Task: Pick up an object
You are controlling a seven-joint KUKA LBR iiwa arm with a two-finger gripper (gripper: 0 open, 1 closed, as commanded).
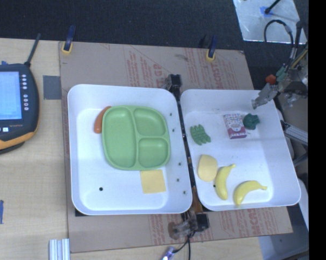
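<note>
The right bin (276, 161) holds a green leafy toy (200, 134), a small pink carton (235, 126), a dark green lump (251, 121), a pale yellow piece (207, 168) and two bananas (222, 181) (248, 192). In the left bin (82, 161) lie a green divided plate (136, 137), an orange-red piece (99, 120) tucked under the plate's left edge, and a yellow square (153, 181). My gripper (262, 98) hangs over the far right corner of the right bin, just above the dark green lump, with nothing seen in it.
A teach pendant (6, 104) lies on the bench at the far left. Clamps (68, 39) (210, 47) hold the cardboard sheet under the bins. Cables and a bracket (290, 85) crowd the right edge behind the gripper.
</note>
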